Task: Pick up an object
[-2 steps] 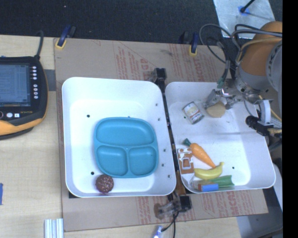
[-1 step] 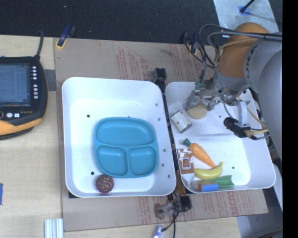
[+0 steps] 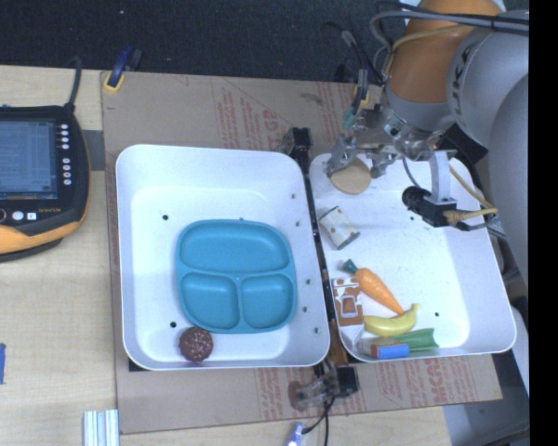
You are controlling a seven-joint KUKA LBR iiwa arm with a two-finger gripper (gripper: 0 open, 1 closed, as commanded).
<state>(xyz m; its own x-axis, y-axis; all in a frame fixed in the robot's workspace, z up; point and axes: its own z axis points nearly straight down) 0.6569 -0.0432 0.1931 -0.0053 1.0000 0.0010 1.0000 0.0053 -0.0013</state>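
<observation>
My gripper (image 3: 358, 163) hangs over the far left corner of the right bin (image 3: 465, 277), its two metal fingers spread apart. A round tan piece (image 3: 352, 182) lies just below the fingertips, partly covered by them; nothing shows it lifted. Nearer the front of that bin lie an orange carrot (image 3: 378, 289), a yellow banana (image 3: 391, 322), a green item (image 3: 418, 338) and a blue and red marker (image 3: 390, 349). A small white box (image 3: 337, 227) sits by the bin's left wall.
The left bin (image 3: 139, 212) holds a blue divided plate (image 3: 234, 274) and a brown ball (image 3: 195, 344) at its front. A black part (image 3: 426, 204) with cables hangs to the right of the gripper. A control tablet (image 3: 23, 170) rests at the far left.
</observation>
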